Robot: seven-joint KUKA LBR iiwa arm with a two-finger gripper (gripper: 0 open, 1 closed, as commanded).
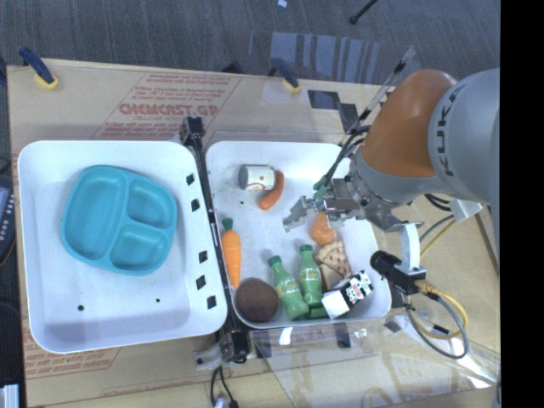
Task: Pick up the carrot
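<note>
1. Camera view: the gripper (308, 208) is seen over the right bin (223, 161); whether it is open or closed cannot be told, and nothing is seen held.
2. The carrot (230, 254) is found left of and below the gripper, apart from it, against the bin's left wall.
3. Its long axis is judged near-vertical in the view, green top uppermost; a leftward shift is judged needed.
4. Green bottles (297, 286) are noted between and below.

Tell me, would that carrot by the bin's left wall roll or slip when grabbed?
Probably. The carrot looks round and tapered, so it may roll. Its smooth surface looks like plastic, likely light and slippery. Lying close along the bin wall, it may be awkward to grip.
</note>
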